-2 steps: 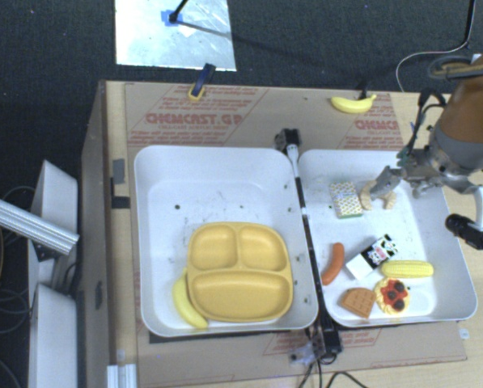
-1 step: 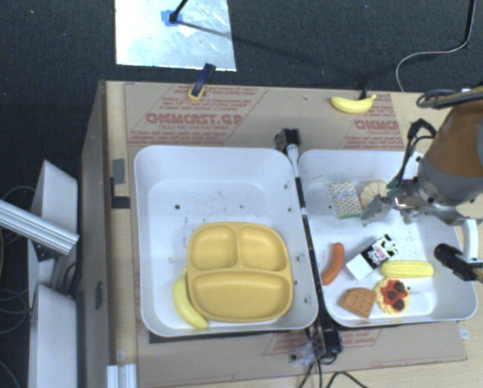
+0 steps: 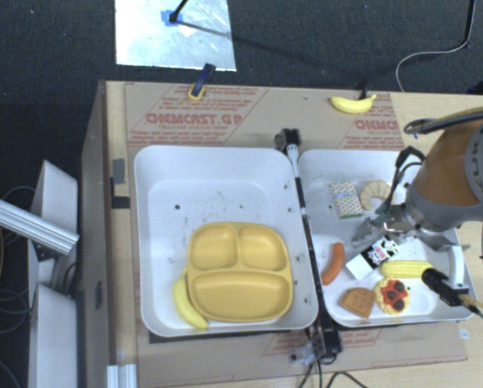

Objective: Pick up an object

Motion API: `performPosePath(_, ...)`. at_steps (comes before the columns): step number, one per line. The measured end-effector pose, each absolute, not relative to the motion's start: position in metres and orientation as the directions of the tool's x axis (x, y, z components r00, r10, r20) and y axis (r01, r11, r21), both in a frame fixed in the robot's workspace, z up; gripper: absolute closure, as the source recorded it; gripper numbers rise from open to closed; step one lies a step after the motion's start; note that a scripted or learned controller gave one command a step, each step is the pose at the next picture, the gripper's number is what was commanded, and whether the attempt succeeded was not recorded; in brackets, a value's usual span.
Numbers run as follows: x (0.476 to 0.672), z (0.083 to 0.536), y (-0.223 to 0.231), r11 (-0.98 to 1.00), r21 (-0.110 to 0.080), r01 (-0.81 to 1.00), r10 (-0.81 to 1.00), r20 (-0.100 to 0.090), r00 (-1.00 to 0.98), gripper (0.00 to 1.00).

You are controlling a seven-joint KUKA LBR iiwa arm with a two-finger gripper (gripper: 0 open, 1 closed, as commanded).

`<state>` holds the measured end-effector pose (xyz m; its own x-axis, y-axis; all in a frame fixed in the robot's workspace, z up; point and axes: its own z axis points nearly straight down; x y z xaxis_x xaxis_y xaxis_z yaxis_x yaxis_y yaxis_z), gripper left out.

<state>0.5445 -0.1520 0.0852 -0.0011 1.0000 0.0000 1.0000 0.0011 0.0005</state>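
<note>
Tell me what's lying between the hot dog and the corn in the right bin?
In the camera view, a small black-and-white carton lies between the hot dog and the corn, with the end effector just above it.

Two bins sit side by side on the bench. In the left bin [image 3: 156, 184], a divided tray [image 3: 239, 269] lies toward six o'clock, a banana [image 3: 186, 304] against its eight o'clock corner. In the right bin [image 3: 326, 168], a sausage [image 3: 332, 263] lies at nine o'clock, a cracker [image 3: 358, 301] at six, a corn cob [image 3: 406, 269] toward four.
</note>
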Motion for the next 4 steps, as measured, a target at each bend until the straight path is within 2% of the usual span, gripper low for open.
performPosePath(1,0.533,0.084,-0.149,0.001,0.001,1.0,1.0,0.0,-0.001,0.0)
performPosePath(2,0.534,0.095,-0.149,0.002,0.005,1.0,1.0,-0.001,-0.002,1.0)
performPosePath(3,0.534,0.095,-0.149,0.002,0.005,1.0,1.0,-0.001,-0.002,0.0)
performPosePath(4,0.581,0.167,-0.1,0.004,0.004,1.0,1.0,0.0,-0.004,0.0)
